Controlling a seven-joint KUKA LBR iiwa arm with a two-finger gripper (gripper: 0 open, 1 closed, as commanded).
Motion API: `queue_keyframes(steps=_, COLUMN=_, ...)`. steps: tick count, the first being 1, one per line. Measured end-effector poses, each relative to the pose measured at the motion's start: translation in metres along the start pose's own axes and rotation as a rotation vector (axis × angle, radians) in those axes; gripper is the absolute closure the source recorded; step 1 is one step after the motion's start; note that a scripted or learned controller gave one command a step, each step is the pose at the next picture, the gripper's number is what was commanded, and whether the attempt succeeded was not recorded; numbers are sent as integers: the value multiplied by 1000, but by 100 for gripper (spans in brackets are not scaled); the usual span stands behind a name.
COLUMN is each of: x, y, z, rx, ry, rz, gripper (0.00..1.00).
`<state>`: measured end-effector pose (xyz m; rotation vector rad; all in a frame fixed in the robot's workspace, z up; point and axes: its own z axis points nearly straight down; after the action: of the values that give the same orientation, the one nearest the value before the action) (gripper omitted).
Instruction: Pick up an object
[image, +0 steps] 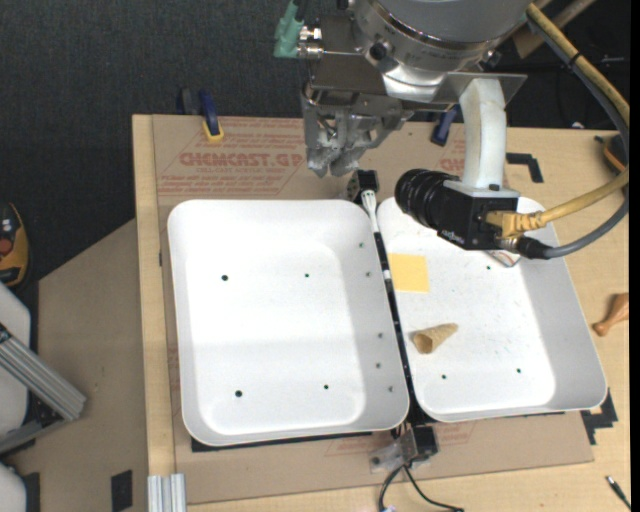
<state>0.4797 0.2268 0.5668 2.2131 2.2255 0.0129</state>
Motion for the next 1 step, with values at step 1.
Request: queue_keyframes(steps=1, x=0, y=0, z=0, rx=1, ry=0, rz=0, gripper=0)
